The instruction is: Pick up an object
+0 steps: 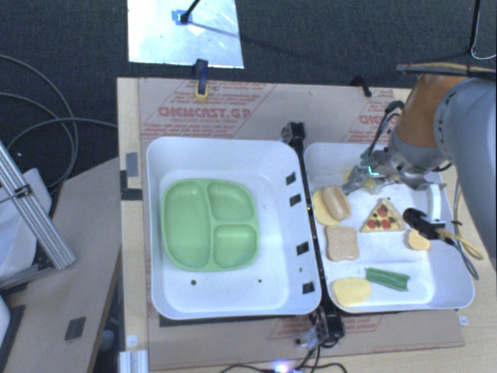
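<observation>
Hot dog (335, 203) just beside gripper (359, 179), not gripped

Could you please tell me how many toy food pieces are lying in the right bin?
6: hot dog upper left, pizza slice centre, bread slice below the hot dog, green piece, yellow piece at the front, small yellow piece right. The arm may hide more.
</observation>
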